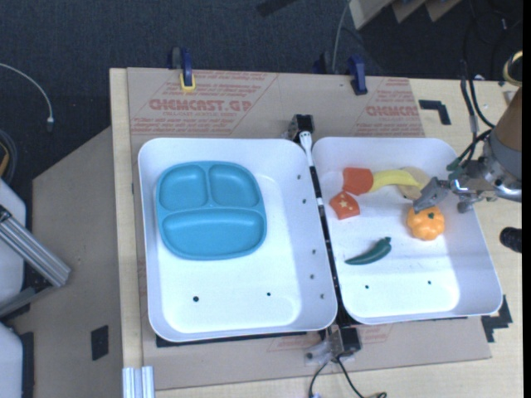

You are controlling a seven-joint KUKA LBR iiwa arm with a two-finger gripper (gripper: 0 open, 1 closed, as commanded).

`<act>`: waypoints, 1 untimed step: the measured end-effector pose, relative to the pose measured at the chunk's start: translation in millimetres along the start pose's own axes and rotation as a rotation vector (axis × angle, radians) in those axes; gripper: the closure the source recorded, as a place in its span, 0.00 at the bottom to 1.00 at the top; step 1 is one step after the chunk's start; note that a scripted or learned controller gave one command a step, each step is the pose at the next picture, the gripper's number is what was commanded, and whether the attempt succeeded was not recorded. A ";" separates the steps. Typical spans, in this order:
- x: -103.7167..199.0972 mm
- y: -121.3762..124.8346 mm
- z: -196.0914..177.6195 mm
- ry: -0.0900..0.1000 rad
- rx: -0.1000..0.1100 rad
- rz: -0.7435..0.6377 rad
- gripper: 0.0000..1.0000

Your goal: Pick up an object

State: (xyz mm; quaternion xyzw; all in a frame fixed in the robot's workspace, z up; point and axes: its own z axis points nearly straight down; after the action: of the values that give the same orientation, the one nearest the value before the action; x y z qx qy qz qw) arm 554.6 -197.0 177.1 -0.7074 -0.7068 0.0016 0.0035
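Brown worktop (249,98) carries two bins; the gripper (448,193), fingers spread wide, hovers just above the orange pepper (426,225).

White shallow bins: two, the left bin (286,301) and the right bin (473,284), side by side on one brown board (249,94). Blue divided plates: one (211,210), with three compartments, in the left bin; toy foods in the right bin: one yellow banana (397,180), one orange bell pepper (426,225), one dark green chili pepper (370,253), and two red pieces, the upper (358,180) and the lower (345,206). Blue clamps on the board's far edge: two, one at left (184,66) and one at right (358,73).
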 end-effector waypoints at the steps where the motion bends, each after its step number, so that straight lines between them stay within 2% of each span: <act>1: 9.4 0.2 48.1 0.000 0.000 -0.001 0.00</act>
State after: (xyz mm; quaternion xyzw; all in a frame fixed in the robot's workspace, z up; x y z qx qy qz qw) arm 554.5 -187.5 129.0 -0.7070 -0.7072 0.0014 0.0036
